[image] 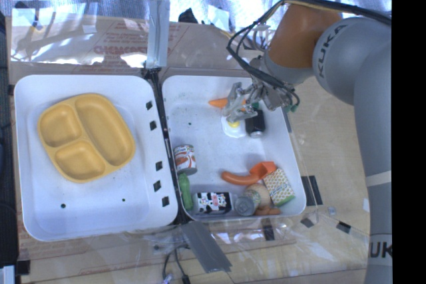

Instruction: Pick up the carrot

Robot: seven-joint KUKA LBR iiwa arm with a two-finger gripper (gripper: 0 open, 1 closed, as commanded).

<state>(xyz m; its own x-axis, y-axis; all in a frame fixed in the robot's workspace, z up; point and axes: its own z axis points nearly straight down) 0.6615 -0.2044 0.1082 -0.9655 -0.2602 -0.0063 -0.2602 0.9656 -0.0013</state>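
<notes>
A small orange carrot (217, 102) lies across the upper middle of the right bin (200, 136). Its pointed tip sticks out to the left of my gripper (240, 103), and a bit of orange and green shows on the right side. The fingers (234, 98) are closed around the carrot's middle, so the gripper is shut on it. The grey arm with its orange band (303, 36) comes in from the upper right. I cannot tell whether the carrot is off the bin floor.
Just below the gripper sit a white object (233, 128) and a black one (255, 124). Along the bin's front lie a long orange piece (241, 177), a can (185, 159), a small carton (212, 201) and a patterned block (279, 186). The left bin holds a yellow divided plate (85, 136).
</notes>
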